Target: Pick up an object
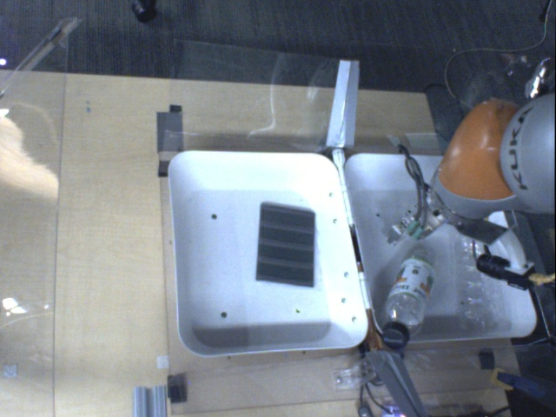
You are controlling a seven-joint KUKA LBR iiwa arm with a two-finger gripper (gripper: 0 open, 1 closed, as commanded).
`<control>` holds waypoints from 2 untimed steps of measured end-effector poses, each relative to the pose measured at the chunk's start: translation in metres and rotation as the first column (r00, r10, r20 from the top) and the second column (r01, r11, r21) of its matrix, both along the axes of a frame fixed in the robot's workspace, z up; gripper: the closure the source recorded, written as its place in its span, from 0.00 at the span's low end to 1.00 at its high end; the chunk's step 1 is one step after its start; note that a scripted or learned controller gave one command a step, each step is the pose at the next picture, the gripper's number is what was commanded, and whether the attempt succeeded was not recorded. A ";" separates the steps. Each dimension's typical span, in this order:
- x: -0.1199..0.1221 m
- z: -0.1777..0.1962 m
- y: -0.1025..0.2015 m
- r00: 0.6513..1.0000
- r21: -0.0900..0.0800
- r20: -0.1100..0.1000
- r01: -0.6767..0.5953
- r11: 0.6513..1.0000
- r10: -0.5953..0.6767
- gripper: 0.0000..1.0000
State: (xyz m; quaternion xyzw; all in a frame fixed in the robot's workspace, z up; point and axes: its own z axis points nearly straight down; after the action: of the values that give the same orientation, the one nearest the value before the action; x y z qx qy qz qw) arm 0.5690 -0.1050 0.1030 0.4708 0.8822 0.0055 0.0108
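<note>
Bottle point(410, 292) lying on side, lower left of right bin point(512, 320), dark cap toward lower frame edge, near divider. Tool point(415, 225) just above it in frame, apart from bottle, nothing seen between fingers; opening cannot tell, small and blurred. Step: approach, pre-grasp. Next: probably descend over bottle body, align across it, close. Dark ribbed pad point(286, 243) centre of left bin point(187, 233), untouched.

Two bins sit side by side on the bench point(104, 233). A ridged pad point(286, 243) lies in the left bin point(195, 233); a bottle point(408, 292) lies in the right bin point(373, 189), near the divide.
</note>
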 end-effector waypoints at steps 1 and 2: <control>0.000 0.000 0.000 1.000 0.000 0.000 0.000 1.000 0.000 0.00; -0.079 -0.012 -0.013 0.996 0.000 -0.013 0.091 0.996 -0.091 0.00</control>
State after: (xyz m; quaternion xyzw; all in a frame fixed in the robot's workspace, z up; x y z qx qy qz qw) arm 0.4900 -0.1179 0.0912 0.5107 0.8597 0.0022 0.0054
